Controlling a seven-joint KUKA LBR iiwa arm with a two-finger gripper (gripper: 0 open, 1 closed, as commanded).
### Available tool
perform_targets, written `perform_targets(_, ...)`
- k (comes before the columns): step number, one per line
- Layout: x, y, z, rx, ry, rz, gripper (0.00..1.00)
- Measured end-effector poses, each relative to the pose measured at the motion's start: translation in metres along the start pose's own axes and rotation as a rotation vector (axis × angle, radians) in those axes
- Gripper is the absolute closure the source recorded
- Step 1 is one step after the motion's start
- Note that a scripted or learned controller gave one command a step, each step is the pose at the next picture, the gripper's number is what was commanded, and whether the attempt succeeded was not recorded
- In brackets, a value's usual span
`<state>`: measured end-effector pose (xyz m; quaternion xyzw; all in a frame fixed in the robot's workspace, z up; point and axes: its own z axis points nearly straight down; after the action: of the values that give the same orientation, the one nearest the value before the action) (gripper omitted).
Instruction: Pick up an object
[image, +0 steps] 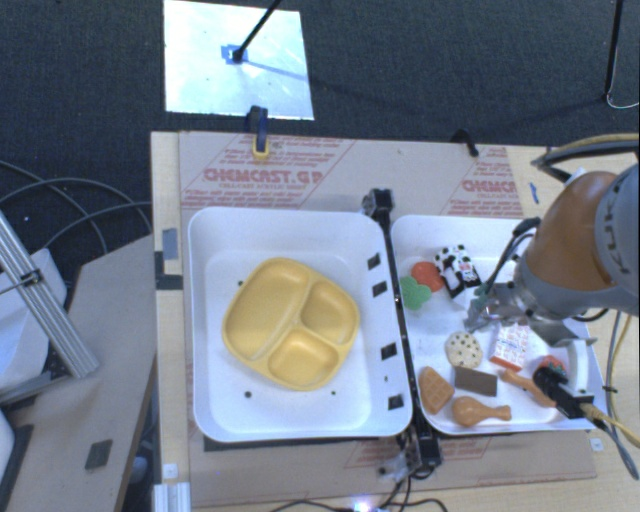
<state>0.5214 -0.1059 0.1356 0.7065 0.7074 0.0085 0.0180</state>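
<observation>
A tan plastic drumstick (479, 409) lies at the right white bin's (420, 236) near edge. The gripper (481, 309) hangs above the bin's middle; its grip cannot be told.

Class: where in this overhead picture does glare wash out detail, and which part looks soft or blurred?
Camera view: the shiny metal sheet beyond the bench glares nearly white; the two white bins are bright but readable; the small toys near the gripper look soft, with faint shadows.

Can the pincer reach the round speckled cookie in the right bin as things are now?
Probably yes. The pincer hangs just above the cookie, which lies uncovered; the brown block sits close beside it.
</observation>
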Motion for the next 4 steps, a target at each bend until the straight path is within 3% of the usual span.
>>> perform_targets(1, 0.117, -0.025, -0.203, 0.018, 0.020, -0.015, 1.00)
perform_targets(2, 0.048, -0.035, -0.043, 0.047, 0.013, 0.007, 1.00)
perform_targets(3, 0.132, -0.028, -0.099, 0.030, 0.017, -0.012, 1.00)
perform_targets(4, 0.168, -0.024, -0.237, 0.019, 0.019, -0.009, 1.00)
